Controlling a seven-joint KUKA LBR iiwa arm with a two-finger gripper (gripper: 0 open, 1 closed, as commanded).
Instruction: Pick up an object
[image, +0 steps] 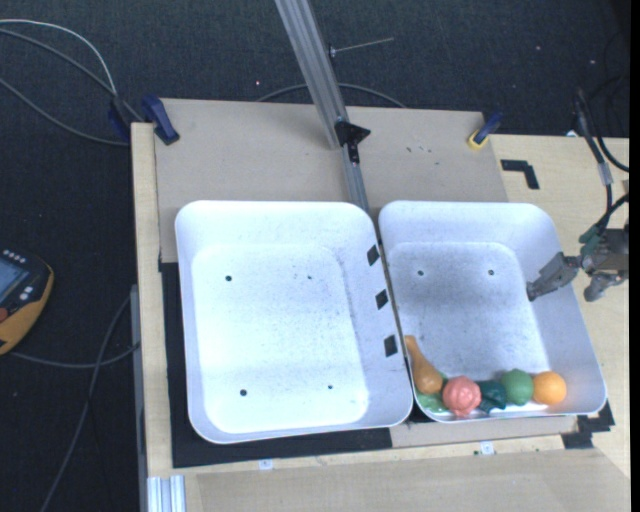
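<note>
Several toy objects lie along the near wall of the right bin (470, 230): an orange carrot-like piece (424, 368), a pink ball (461, 395), a blue piece (493, 394), a green ball (517, 385) and an orange ball (549, 387). My gripper (565, 288) hangs over the right bin's right rim, well behind the toys. Its two fingers stand apart, open, with nothing between them. One grey finger (546, 279) points into the bin.
The left bin (270, 225) sits beside the right one, with black clips at the seam between them. A metal bar (315, 70) runs down from the top toward the bins. Blue and yellow clamps grip the board's far corners.
</note>
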